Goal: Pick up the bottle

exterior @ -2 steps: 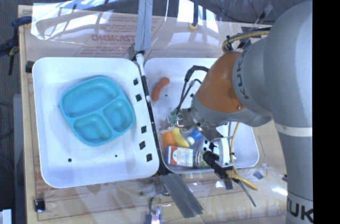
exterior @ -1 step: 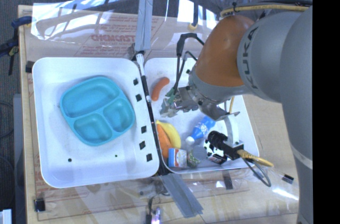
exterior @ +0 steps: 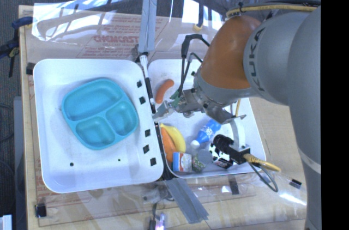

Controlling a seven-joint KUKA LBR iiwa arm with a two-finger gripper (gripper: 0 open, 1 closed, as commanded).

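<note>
My claw (exterior: pixel 175 105) hangs over the right bin (exterior: pixel 256 131), near its left wall; grip state hidden by the wrist, cannot tell. Bottle (exterior: pixel 207 132) lies tilted at 4 o'clock from the claw, apart from it. Banana (exterior: pixel 173 139) lies at 9 o'clock of the bottle.

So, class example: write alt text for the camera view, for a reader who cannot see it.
A grey robot arm with an orange band reaches from the right over the right-hand white bin, which holds a small clear bottle with a blue label, a banana, an orange sausage-shaped toy and other small items. The left bin holds a blue divided plate.
</note>
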